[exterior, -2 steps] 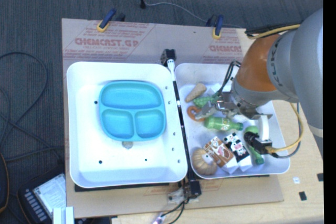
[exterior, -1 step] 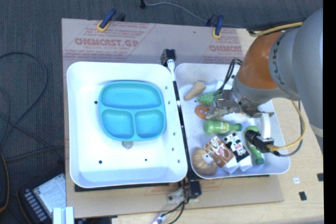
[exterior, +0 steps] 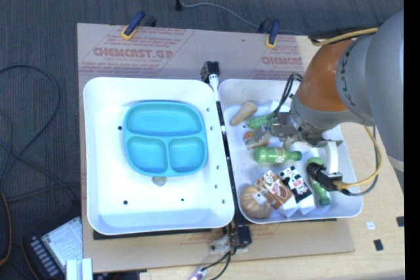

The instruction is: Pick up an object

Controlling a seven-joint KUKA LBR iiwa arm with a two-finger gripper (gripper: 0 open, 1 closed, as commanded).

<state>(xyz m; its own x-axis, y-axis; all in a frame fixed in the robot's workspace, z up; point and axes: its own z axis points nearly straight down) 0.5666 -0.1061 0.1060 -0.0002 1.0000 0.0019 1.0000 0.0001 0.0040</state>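
Reaching into the right bin (exterior: 351, 206), arm low over the toy pile.
Tool (exterior: 281, 130) sits among the clutter just above a green bottle (exterior: 275, 155); can't tell its state or any hold. Nothing visibly lifted, so pick looks not yet done. Left bin (exterior: 105, 206) holds a blue tray (exterior: 164, 138).

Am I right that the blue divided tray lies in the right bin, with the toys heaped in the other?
Not quite: the camera view shows the blue divided tray in the left bin. The toys are heaped in the right bin.
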